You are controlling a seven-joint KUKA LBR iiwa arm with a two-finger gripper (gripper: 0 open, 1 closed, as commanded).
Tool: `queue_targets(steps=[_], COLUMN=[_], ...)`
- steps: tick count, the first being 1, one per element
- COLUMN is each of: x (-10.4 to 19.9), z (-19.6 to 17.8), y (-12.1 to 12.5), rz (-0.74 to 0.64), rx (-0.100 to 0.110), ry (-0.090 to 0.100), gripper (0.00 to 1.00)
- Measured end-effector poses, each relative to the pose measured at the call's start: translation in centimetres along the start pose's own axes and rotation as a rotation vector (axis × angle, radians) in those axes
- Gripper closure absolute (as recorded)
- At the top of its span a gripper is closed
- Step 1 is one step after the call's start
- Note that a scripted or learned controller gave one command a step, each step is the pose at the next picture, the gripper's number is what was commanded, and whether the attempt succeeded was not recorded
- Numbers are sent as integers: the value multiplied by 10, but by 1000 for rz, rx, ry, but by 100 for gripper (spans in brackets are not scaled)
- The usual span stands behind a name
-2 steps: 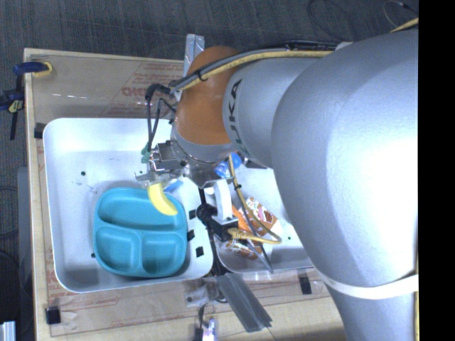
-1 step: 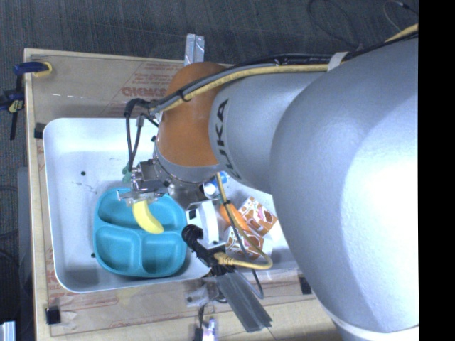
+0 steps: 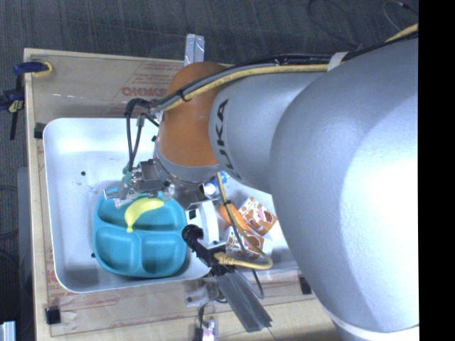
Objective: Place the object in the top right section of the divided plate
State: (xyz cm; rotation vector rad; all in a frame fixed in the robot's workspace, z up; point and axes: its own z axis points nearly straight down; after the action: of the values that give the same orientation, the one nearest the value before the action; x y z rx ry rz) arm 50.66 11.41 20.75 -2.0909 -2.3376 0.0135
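Note:
A blue divided plate [image 3: 142, 244] lies in the lower part of the left white bin [image 3: 67, 169]. A yellow banana-shaped object [image 3: 144, 209] rests on the plate's upper part, across the top sections and partly on the rim. My gripper [image 3: 137, 183] hangs just above the plate's top edge, right next to the yellow object. The wrist and orange band [image 3: 188, 119] hide what is beneath them. Whether the gripper is touching the yellow object cannot be made out.
The big grey arm [image 3: 320, 176] covers most of the right bin. Beside the plate, in that bin, an orange snack packet [image 3: 254, 222] and a small blue item [image 3: 210, 188] peek out. Cables [image 3: 234, 260] loop near the front edge.

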Motion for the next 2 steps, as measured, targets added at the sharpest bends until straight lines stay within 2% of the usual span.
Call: queue_targets(steps=[1,2], x=[41,13], z=[99,59], y=[-17,-3], rz=[237,97], rx=[-19,-1], ry=[7,1], gripper=[0,0])
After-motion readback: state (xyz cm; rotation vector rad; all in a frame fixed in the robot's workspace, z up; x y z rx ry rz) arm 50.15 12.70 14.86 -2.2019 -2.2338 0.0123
